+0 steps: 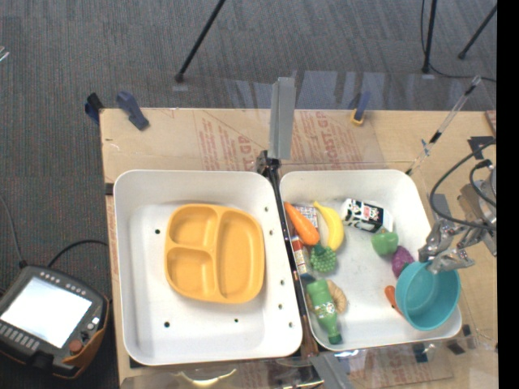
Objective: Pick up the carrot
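The orange carrot (302, 224) lies tilted at the upper left of the right bin (349, 176), close to the divider and next to a yellow banana (331, 224). My gripper (448, 251) hangs at the right bin's right edge, far to the right of the carrot. It sits just above the rim of a teal bowl (426, 297). Nothing of the carrot is near it.
The right bin also holds a black-and-white milk carton (366, 215), a green fruit (385, 242), a purple item (402, 261), a spiky green ball (323, 259) and a green bottle (324, 308). A yellow divided plate (216, 252) lies in the left bin (130, 217).
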Robot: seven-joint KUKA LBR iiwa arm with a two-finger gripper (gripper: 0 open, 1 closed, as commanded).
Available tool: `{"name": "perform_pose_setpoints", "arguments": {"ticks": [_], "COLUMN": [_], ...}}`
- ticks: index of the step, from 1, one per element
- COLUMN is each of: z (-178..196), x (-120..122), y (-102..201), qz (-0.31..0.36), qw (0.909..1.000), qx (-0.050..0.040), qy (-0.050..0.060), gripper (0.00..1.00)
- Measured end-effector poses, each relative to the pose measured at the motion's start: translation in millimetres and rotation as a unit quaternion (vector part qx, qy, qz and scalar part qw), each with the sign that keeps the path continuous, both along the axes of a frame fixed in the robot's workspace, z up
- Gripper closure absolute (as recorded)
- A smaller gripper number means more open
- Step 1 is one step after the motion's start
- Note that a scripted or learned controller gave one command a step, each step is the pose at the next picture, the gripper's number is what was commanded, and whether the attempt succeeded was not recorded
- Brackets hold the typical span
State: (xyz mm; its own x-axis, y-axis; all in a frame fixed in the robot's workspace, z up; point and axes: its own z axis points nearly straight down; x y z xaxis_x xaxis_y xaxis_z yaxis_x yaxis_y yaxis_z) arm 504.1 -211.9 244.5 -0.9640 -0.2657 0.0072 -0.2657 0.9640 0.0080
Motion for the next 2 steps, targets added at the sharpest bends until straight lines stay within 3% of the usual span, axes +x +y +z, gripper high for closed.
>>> {"name": "perform_pose_setpoints", "arguments": {"ticks": [1,2], "z": [-35.3,131.7], "x": [-11.7,-5.9], "y": [-1.1,-2.0], "qz": [-0.050,-0.086], "qw": [0.9987,0.9962], "qx": [-0.0024,-0.0042], "qy": [-0.006,-0.010], "gripper": [1.00,1.00]}}
